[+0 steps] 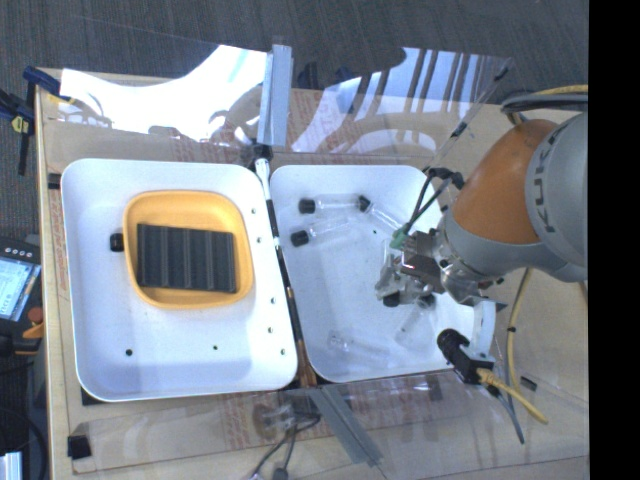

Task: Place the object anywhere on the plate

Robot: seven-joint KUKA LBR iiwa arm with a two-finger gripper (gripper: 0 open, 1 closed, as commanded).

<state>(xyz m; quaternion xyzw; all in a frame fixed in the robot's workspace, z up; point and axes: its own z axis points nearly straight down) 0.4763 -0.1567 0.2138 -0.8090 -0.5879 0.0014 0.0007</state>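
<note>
Up close, finds the orange-banded arm [510,198] with gripper [405,283] low in the right bin [300,368], grip state unreadable. Spots a clear capped tube [335,206] by the far wall. Judges it light, stiff, slippery, breakable, best pinched mid-barrel. Notes the yellow plate [185,205] in the left bin [100,348], well apart.

1. A white left bin [90,358] sat well left of the jaws.
2. A white right bin [330,353] lay under and around the jaws.
3. A wooden tabletop [560,398] carried both bins.
4. A clear plastic shield [420,88] stood beyond the jaws.
5. A small screen device [17,286] lay far left of the jaws.
</note>
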